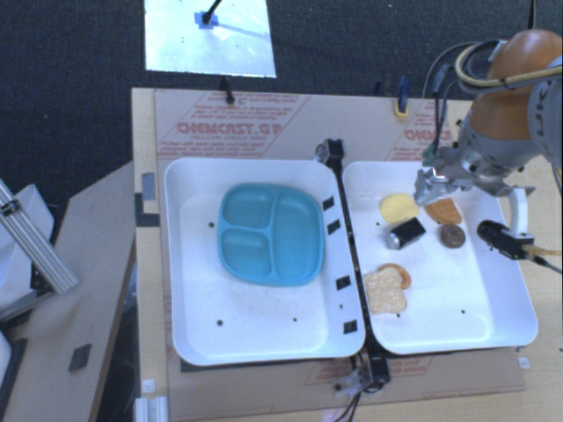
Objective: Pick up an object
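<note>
In the right bin (493, 323) lie a yellow lump (398, 207), a short black cylinder with a pale end (406, 233), an orange-brown waffle-like piece (442, 211), a round brown disc (452, 235) and a pale bread slice (383, 294) with a small orange piece (401, 275) at its upper edge. My gripper (431, 185) hangs over the back of this bin, just above the gap between the yellow lump and the waffle-like piece. I see nothing held in it.
The left bin (189, 323) holds a blue divided plate (269, 234). A black strip with clips (343, 236) runs between the two bins. The arm (510, 104) comes in from the upper right.
</note>
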Tool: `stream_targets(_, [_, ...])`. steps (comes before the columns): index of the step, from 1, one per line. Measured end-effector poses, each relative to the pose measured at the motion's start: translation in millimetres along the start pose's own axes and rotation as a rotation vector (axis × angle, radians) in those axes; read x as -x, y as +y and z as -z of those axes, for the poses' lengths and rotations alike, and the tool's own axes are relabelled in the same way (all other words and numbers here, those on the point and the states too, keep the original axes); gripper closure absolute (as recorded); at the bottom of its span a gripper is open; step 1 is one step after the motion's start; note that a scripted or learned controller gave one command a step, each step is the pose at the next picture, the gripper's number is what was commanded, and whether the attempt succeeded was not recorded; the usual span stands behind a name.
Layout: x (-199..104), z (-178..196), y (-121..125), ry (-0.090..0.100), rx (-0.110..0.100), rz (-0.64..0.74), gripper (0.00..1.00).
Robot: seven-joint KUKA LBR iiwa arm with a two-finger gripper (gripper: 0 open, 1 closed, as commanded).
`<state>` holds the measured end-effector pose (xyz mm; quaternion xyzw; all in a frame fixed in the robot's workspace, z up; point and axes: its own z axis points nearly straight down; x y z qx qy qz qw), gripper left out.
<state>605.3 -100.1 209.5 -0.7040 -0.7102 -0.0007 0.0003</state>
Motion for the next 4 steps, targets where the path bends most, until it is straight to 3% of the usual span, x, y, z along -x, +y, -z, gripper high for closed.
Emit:
stream_targets(2, [-89.0,11.3,-29.2,0.001,0.000,0.001,1.00])
stream_targets(4, [-196.4,13.7,-55.3,0.001,-0.001,0.002,1.00])
